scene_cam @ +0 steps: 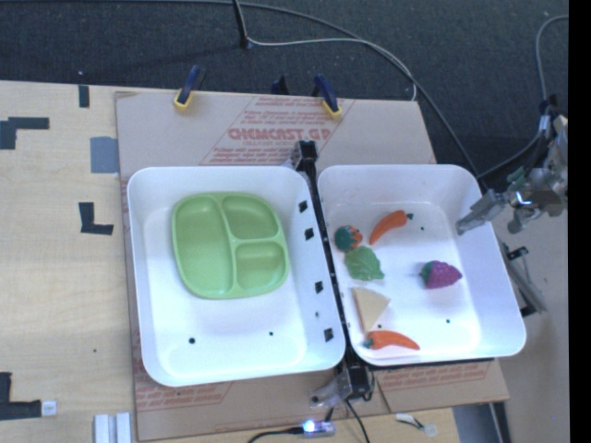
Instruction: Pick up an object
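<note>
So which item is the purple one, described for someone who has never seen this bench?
Start at the right white bin, the one with the toy food in it. The purple grape bunch lies alone towards its right side, apart from the cluster near the divider. It is the only purple item; its neighbours are orange, green or tan.

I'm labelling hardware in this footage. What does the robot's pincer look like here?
At the camera view's right edge, the pincer is a grey metal part with a slim finger reaching over the right bin's rim. Dark cables and small metallic fittings cluster behind it. No markings are legible.
</note>
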Controlling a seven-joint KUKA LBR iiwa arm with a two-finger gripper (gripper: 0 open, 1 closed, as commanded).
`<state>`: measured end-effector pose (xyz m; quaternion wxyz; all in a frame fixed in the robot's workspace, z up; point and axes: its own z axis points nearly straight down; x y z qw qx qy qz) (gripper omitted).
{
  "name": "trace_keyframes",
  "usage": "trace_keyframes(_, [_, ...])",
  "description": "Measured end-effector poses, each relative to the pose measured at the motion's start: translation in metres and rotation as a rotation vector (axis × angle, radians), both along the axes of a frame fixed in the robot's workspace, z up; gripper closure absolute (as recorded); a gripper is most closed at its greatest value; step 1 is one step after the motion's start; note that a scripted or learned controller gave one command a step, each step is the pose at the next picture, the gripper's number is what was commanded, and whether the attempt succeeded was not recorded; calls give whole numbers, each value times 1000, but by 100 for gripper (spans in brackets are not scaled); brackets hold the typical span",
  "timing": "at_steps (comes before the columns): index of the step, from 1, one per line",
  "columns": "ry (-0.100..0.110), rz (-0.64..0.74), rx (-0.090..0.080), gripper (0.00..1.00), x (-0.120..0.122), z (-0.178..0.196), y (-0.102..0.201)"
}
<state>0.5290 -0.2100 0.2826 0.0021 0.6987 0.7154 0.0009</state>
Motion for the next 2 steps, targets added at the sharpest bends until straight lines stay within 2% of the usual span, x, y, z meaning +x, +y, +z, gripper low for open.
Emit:
trace_keyframes(1, [4,-1,1,0,-1,-2,0])
trace_keyframes(2, [8,-23,3,0,3,-49,8])
